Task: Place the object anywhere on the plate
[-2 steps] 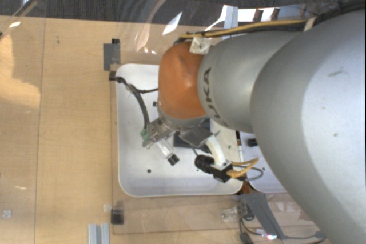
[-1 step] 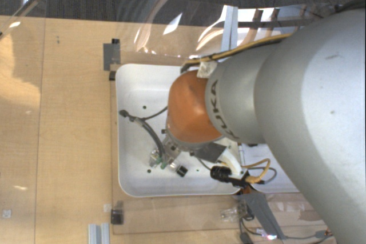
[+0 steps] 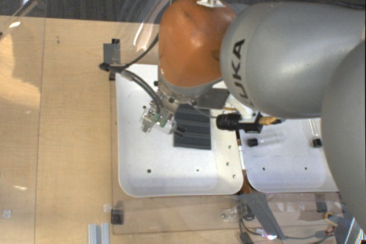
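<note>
My gripper [image 3: 192, 130] hangs as a dark ribbed block over the middle of the left white bin [image 3: 171, 180], seen from above. The grey arm with its orange band [image 3: 191, 43] covers the far half of this bin and much of the right bin [image 3: 286, 175]. A small clear object [image 3: 273, 138] lies in the right bin near the divider, right of the gripper. A small dark piece [image 3: 316, 143] lies farther right in the same bin. Whatever is under the arm is hidden.
A black cable and a greenish connector [image 3: 153, 117] hang off the wrist at the gripper's left. A black and yellow fitting [image 3: 240, 122] juts out over the bins' divider. A black bracket [image 3: 111, 57] stands at the left bin's far corner. Bare wooden bench lies to the left.
</note>
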`<state>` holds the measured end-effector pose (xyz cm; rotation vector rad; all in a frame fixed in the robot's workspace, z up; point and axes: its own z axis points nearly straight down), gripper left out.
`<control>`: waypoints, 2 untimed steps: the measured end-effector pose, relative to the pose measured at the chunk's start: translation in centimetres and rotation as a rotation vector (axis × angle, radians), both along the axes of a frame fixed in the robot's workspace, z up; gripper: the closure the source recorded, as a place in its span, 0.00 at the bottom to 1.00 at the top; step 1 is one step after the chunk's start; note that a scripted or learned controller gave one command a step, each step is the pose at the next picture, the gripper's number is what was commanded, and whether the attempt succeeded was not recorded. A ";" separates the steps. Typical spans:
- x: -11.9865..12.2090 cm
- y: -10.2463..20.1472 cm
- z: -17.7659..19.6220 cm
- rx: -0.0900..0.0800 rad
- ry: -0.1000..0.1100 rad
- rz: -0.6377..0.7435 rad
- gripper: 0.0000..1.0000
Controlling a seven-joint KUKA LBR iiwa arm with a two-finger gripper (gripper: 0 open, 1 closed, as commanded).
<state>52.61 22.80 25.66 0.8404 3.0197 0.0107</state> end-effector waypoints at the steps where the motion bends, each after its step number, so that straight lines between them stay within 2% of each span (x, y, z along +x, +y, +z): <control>1: 0.0 0.0 0.0 0.000 0.001 0.000 0.00; 2: -3.9 0.7 -13.6 -0.001 0.008 -0.305 0.00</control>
